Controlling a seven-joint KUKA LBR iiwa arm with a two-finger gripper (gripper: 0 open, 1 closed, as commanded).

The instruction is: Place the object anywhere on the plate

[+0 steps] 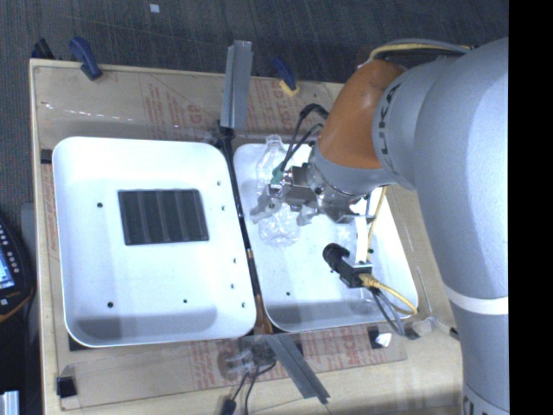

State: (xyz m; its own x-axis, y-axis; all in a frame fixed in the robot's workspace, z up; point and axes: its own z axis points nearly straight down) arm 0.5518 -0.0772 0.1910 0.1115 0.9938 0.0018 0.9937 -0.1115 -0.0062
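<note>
Smooth grey casing of the arm [449,162], with its glossy orange band [359,115], looms closest, reaching over the right bin [333,309]. Its metal pincer [281,193] hangs just above a crumpled clear plastic object [276,223] on that bin's floor; whether it is clenched I cannot tell. A dark ribbed rectangular plate [162,216] lies in the rounded white left bin [138,318] on the wooden counter [130,93].

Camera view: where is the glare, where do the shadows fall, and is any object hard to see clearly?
In the camera view, the right bin is washed out by bright light around the gripper, so the clear object there nearly blends into the white floor. The left bin is lit more evenly, with a soft grey shadow along its near edge. The dark plate is sharp.
</note>
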